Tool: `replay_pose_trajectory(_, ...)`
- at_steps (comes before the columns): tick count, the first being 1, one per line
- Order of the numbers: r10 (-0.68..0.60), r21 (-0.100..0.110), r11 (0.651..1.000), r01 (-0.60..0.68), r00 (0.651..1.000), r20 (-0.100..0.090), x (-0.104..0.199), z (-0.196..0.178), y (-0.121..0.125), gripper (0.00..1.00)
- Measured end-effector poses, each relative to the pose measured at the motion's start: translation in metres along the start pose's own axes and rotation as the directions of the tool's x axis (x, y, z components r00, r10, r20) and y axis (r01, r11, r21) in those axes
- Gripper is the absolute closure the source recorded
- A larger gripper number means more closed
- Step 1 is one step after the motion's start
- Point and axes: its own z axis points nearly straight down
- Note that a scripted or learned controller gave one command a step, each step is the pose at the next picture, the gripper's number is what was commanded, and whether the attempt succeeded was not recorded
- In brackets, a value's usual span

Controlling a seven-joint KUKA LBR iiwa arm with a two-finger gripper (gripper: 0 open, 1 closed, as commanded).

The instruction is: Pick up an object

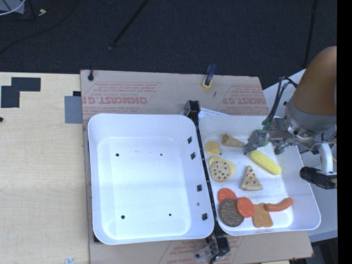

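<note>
Gripper (pixel 258 142) hovers beside corn cob (pixel 265 161) — cardboard (pixel 126 95) print unreadable, upside-down.

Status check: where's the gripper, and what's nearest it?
Gripper low over right bin. Corn cob nearest, lying just beside it, nothing seen between fingers. Wedge piece close alongside.

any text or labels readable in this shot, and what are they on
Red print on the cardboard sheet under the bins, left patch: upside down and blurred, not legible.
Red print on the same cardboard, right patch near the blue clamp: also upside down and blurred, not legible.
Faint red print on the cardboard's front edge: too small to read.
Nothing printed on the bins or the toy food.
</note>
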Motion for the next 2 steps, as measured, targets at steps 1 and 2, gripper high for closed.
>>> replay_pose_trajectory(1, 0.003, -0.012, 1.0, -0.003, 1.0, 0.004, 0.0258, 0.1135, -0.0144, 0.0)
replay_pose_trajectory(2, 0.012, -0.011, 1.0, -0.012, 1.0, 0.002, 0.024, 0.1041, -0.0147, 1.0)
